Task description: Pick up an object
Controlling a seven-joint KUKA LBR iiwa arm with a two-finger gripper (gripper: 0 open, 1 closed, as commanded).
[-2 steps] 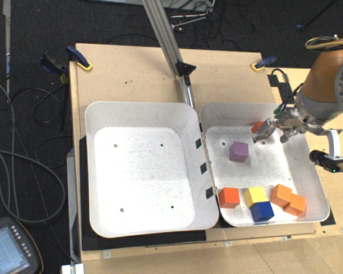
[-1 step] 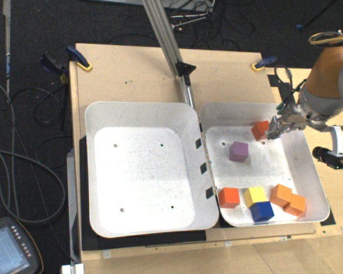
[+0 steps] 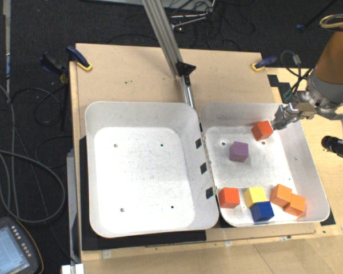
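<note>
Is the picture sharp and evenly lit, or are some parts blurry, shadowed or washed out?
Camera view: light is even and soft; the blocks, such as the purple block, cast only faint shadows. The white bins look bright but keep their speckles. The gripper is a little soft, and the floor around the bench is dark.

Arm (image 3: 333,67) cut by right edge; gripper (image 3: 283,117) fingers indistinct.
</note>
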